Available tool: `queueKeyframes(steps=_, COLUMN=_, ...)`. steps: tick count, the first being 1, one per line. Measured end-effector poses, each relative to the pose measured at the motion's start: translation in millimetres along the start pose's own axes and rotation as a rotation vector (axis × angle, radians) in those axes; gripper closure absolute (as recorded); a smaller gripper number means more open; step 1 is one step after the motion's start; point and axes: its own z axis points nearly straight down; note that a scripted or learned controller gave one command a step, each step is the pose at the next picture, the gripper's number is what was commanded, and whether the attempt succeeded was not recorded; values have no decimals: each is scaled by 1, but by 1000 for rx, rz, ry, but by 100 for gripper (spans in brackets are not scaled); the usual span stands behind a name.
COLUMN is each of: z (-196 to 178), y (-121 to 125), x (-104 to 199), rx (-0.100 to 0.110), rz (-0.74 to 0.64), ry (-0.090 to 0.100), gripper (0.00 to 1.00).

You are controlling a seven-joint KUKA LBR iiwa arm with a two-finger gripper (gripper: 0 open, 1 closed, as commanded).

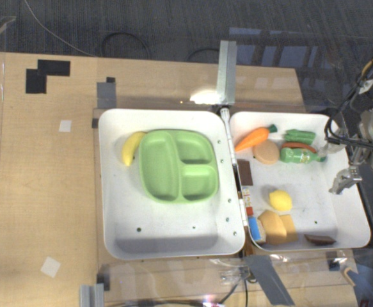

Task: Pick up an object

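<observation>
Camera view: the grey two-finger gripper (343, 181) hangs over the right white bin's (359, 232) edge, holding nothing; I cannot tell its spread. A round yellow plastic lemon (280, 201) lies loose nearby, reachable.

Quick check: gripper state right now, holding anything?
Gripper: over the right bin's right edge, nothing seen in it; open or shut cannot be told.

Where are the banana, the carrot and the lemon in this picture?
banana (132, 148): camera view, middle of its curved yellow body.
carrot (252, 138): camera view, middle of its orange body.
lemon (280, 201): camera view, centre of the yellow fruit.
</observation>
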Motion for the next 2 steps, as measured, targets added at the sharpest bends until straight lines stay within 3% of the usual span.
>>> queueKeyframes(steps=1, z=146, y=5, x=28, rx=1, rz=21, ry=-2, gripper=0)
queueKeyframes(steps=2, z=121, y=-20, x=26, rx=1, rz=-262, ry=-1, gripper=0)
